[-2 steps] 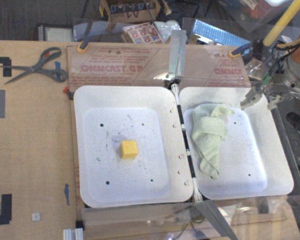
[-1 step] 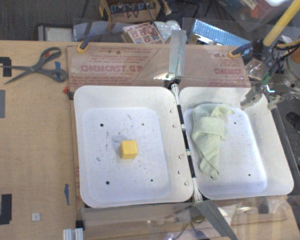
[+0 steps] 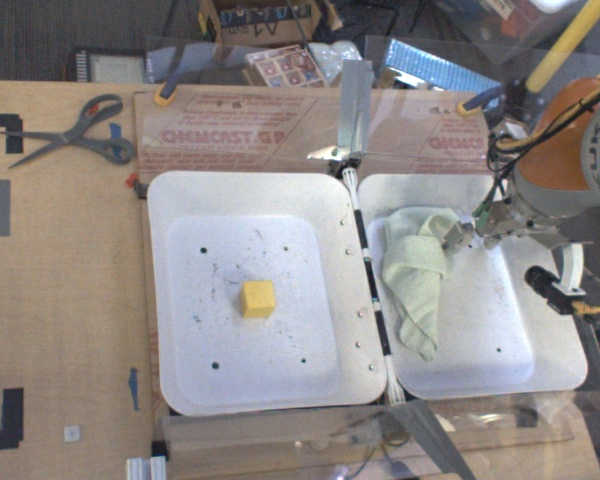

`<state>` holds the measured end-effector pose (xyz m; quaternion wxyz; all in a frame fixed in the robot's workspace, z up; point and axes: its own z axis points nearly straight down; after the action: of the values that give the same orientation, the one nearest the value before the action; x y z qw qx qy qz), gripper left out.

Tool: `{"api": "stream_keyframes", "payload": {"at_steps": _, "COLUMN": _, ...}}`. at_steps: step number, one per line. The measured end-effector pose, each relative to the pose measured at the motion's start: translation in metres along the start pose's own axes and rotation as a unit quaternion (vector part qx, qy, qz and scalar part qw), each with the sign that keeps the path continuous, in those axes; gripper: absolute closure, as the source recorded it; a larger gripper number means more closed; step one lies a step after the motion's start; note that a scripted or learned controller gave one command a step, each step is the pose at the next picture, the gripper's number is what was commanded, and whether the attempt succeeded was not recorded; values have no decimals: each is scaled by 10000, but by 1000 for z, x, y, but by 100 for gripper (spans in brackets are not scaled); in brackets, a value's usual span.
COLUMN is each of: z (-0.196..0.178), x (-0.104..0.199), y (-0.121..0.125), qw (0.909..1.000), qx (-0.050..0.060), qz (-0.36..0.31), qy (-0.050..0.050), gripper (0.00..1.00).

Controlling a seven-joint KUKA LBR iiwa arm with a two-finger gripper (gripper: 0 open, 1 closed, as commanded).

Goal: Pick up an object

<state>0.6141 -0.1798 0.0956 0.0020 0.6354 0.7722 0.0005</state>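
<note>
Scissors (image 3: 80, 133), grey-handled with a red-orange loop, lie near the bench's (image 3: 60, 298) far left corner, blades pointing left. Black tape marks (image 3: 8, 133) sit along the bench's left edge, far and near. Beyond the bench's far edge stand a cardboard box (image 3: 255, 13) and a printed card (image 3: 285, 66); a metal strip (image 3: 355, 108) rises at the far edge's middle.

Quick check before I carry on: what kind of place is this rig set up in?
Most likely a robotics lab bench. Two shallow white plastic bins sit side by side on a wooden benchtop, grey-handled scissors lie loose, and cardboard boxes and clutter crowd the back. The test items are a yellow cube and a pale green cloth.
</note>
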Motion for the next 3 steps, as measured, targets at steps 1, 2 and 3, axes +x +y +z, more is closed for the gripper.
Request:
{"api": "stream_keyframes", "payload": {"at_steps": 1, "z": 7, "x": 35, "y": 40, "qw": 9985, "qx": -32, "qz": -552, "qy": -16, "gripper": 0}}
{"api": "stream_keyframes", "payload": {"at_steps": 2, "z": 7, "x": 23, "y": 49, "qw": 10000, "qx": -18, "qz": -13, "qy": -2, "gripper": 0}}
{"api": "stream_keyframes", "payload": {"at_steps": 3, "z": 7, "x": 65, "y": 21, "qw": 9999, "qx": -18, "qz": 115, "qy": 1, "gripper": 0}}
